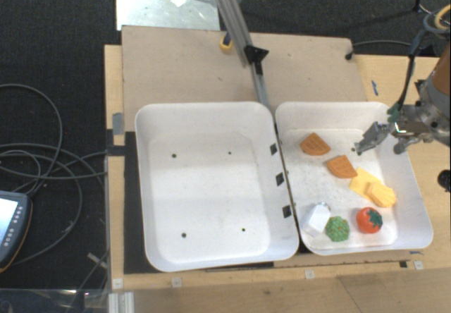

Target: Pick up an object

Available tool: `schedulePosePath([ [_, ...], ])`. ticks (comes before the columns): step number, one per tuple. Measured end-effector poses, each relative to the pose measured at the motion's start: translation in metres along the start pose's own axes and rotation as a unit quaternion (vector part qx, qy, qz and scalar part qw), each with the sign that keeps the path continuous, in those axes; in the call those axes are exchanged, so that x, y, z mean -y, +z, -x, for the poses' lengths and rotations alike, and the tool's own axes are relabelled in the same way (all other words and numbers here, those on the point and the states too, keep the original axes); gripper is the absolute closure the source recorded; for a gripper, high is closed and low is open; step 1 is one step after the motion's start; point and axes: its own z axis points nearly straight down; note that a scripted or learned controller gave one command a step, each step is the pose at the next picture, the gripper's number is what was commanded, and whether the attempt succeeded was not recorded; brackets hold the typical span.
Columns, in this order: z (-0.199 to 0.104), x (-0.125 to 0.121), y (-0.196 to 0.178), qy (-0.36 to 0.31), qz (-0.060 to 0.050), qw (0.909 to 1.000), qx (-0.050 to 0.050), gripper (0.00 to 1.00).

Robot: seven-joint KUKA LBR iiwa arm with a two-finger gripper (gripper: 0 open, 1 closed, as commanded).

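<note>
The right bin (416, 234) holds several toy foods: an orange wedge (315, 144), a second orange piece (342, 167), a yellow piece (373, 188), a red tomato (368, 220), a green broccoli-like piece (337, 228) and a small white block (318, 217). My gripper (380, 139) hangs over the upper right part of that bin, above and to the right of the orange pieces. One grey finger (369, 138) points left and down. Nothing is seen between the fingers.
The left bin (148, 121) lies beside the right one, with black clips (279, 178) along their shared edge. A grey pole (232, 12) slants across the back of the bench. Cables lie on the floor at left.
</note>
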Motion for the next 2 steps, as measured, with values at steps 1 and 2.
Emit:
schedulePosePath([
  [1,0.000,-0.001,-0.002,0.001,0.002,1.0000,0.001,0.00],
  [2,-0.009,-0.007,0.050,0.001,0.000,1.0000,0.000,0.00],
])
